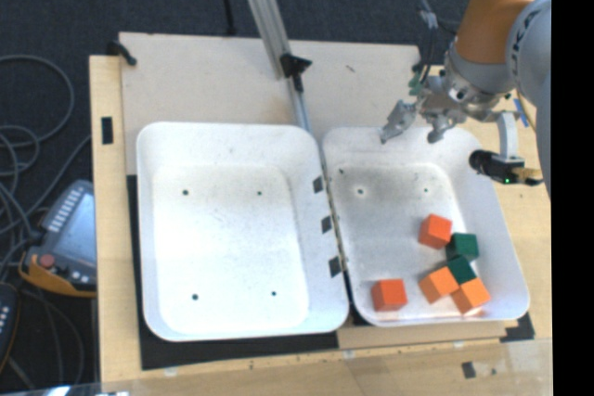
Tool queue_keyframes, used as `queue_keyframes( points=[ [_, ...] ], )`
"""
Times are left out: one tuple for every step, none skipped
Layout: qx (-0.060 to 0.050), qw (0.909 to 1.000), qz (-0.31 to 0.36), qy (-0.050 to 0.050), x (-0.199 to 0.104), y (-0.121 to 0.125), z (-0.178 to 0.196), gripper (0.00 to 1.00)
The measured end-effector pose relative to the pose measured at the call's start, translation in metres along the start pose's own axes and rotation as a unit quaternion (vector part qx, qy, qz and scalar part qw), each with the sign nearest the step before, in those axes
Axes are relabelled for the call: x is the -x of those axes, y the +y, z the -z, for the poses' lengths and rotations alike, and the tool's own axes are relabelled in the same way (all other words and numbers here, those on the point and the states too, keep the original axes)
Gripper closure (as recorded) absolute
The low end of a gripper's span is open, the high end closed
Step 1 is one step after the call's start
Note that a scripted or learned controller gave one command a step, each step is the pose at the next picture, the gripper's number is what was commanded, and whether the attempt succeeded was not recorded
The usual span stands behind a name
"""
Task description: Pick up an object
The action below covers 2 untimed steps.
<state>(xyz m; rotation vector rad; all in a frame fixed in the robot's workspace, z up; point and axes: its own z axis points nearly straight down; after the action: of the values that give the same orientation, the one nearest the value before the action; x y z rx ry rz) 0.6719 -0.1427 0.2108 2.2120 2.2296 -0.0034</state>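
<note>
Several small blocks lie in the front right part of the right bin [371, 227]. One orange block [434, 231] sits uppermost, with a green block [463, 246] just right of it. Another orange block [390, 294] lies alone near the front rim. A tight cluster of an orange block [437, 284], a dark green block [460, 271] and another orange block [472, 294] fills the corner. My gripper [416, 125] hangs over the bin's back rim, well behind the blocks, open with nothing between its fingers.
The left bin [232, 227] stands beside the right one, joined by dark clips. A slanted aluminium pole [264, 9] rises from the back of the bench. Cables and a pendant [65, 236] lie off the bench at the left.
</note>
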Motion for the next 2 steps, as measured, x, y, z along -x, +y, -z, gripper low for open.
queue_keyframes(
  points=[
    [0.000,1.0000,-0.005,0.000,0.020,-0.046,-0.116,0.00],
    [0.001,1.0000,-0.006,0.000,0.033,-0.122,-0.113,0.00]
  ],
)
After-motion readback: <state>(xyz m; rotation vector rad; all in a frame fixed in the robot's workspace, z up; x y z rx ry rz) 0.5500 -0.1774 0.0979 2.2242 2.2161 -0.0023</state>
